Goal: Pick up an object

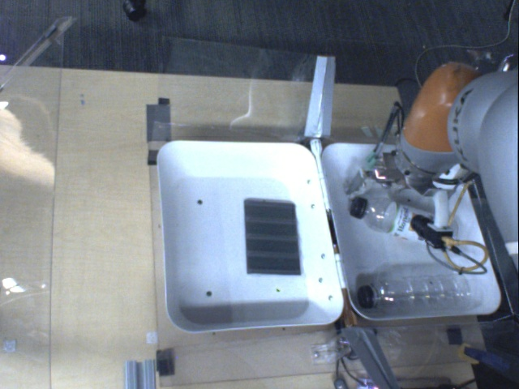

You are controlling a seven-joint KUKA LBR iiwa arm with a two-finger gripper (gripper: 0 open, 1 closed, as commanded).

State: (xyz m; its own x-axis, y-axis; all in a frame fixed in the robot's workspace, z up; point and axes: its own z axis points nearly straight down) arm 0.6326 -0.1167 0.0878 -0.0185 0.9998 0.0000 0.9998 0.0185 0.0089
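Arm (478, 112) reaching in from the right, leaning over the right bin (350, 241). Gripper (388, 186) sitting low in that bin's upper half, right at a small clear bottle (379, 214) with a dark cap. Can't tell the claw state, nor whether the bottle is in its grasp. Second, larger clear bottle (415, 292) lying on its side along the near wall, well apart from the gripper. Left bin (182, 217) carrying a dark ribbed rectangular block (272, 236) near its middle.

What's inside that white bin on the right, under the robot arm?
The right bin holds two clear plastic bottles: one along its near edge, another under the gripper. The arm covers the bin's far corner.
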